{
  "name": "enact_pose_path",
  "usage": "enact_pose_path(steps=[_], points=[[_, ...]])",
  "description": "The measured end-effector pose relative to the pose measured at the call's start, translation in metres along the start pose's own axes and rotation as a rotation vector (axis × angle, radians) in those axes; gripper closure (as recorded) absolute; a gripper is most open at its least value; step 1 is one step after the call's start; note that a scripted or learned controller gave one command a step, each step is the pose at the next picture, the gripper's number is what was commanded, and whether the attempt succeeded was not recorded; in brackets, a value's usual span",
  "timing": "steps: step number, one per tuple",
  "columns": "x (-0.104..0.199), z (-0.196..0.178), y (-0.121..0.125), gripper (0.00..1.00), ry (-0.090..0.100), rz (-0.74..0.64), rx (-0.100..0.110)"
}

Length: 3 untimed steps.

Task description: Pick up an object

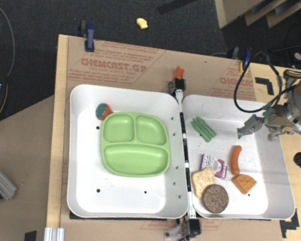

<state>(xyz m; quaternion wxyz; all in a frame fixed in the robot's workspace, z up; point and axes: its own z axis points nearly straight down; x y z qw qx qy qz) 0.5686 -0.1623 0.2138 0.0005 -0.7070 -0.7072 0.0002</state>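
The right bin point(269, 212) holds several items: a green ridged piece point(203, 129), an orange-red sausage point(235, 159), a purple and white packet point(213, 165), a tan cracker point(202, 179), a round brown cookie point(215, 198) and an orange wedge point(244, 183). My gripper point(257, 134) hangs over the upper right part of this bin, above the sausage and to the right of the green piece. Its fingers are spread open with nothing between them.
The left bin point(79, 179) carries a green divided plate point(135, 144) and a small red and green ball point(104, 111) at its upper left. A black cable point(240, 89) loops over the right bin's far edge. Clamps point(88, 35) sit on the bench's back edge.
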Motion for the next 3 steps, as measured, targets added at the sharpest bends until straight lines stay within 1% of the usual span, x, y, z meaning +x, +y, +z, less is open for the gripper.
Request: enact_pose_path(steps=[1, 2, 3], points=[[-0.001, 0.131, 0.013, 0.00, 0.002, 0.000, 0.008], [-0.002, 0.113, 0.016, 1.00, -0.002, 0.001, -0.004], [0.061, 0.003, 0.061, 1.00, -0.001, -0.009, -0.016]])
